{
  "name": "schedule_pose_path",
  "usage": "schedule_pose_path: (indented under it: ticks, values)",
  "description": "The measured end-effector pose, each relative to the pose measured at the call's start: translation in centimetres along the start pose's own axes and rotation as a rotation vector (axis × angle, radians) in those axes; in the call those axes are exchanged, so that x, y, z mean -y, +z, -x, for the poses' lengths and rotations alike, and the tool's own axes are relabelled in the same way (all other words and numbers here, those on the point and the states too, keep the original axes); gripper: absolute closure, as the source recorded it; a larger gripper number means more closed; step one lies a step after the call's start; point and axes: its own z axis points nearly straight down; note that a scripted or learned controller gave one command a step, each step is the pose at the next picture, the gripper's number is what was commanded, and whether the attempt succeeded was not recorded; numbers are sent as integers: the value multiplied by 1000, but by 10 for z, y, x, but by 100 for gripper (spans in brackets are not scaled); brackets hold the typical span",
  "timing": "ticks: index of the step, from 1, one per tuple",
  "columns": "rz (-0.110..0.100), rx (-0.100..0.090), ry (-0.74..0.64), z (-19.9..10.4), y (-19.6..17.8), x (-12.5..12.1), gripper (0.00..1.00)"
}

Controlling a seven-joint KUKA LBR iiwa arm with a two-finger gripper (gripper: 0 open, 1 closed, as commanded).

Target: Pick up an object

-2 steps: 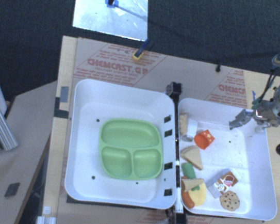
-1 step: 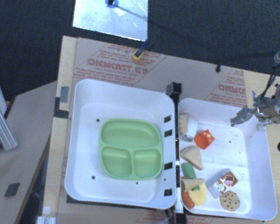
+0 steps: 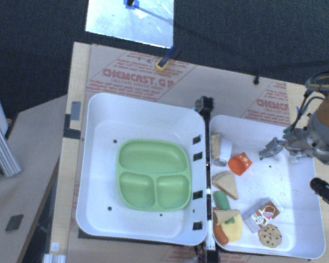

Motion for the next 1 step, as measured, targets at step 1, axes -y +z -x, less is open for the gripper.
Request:
schedule_pose_path:
  ticks: [1]
  values:
    - [0,0,-1,-1,47,0,0]
